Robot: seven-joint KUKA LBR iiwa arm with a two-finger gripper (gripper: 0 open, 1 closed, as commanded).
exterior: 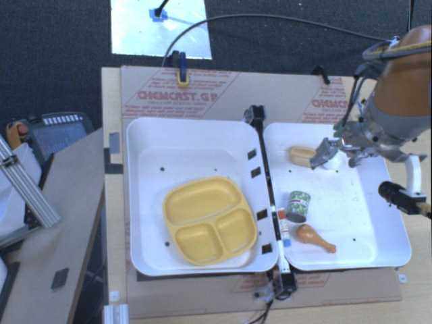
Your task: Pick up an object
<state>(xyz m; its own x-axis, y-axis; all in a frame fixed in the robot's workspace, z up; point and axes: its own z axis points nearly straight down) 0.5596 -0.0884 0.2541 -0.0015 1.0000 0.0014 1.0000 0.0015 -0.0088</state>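
Arm (398, 86) reaching in from right over right bin (385, 248), gripper (332, 152) hanging beside tan block (302, 156); pincer state unclear

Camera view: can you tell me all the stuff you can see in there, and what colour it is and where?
bins: two, white, side by side on the bench
divided tray: one, yellow, in the left bin
small can: one, green and white, right bin near the divider
pear-shaped toy: one, orange-tan, right bin, front
rounded piece: one, pale yellow, right bin, back
clamp: one, yellow and dark, bench's back edge
pendant: one, grey, far left
gripper: one, grey, beside the rounded piece
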